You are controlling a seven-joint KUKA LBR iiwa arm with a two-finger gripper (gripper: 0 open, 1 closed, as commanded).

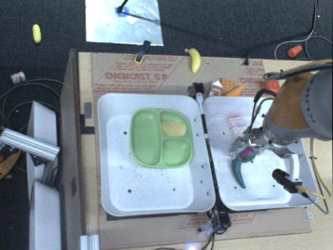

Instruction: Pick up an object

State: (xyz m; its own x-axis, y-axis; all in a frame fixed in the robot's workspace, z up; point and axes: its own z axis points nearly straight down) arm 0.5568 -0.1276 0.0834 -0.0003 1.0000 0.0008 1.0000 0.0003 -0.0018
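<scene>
Camera view: curved teal object (238,172)

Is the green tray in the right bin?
No, the green tray lies in the left bin, while the right bin holds the teal toy beside the gripper.

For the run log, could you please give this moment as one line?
arm: over right bin | gripper: at purple-and-teal toy | grasp: unclear | left bin: green tray

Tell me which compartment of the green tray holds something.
The upper-right one: a yellow piece lies in that section of the green divided tray, which sits in the left bin.
</scene>
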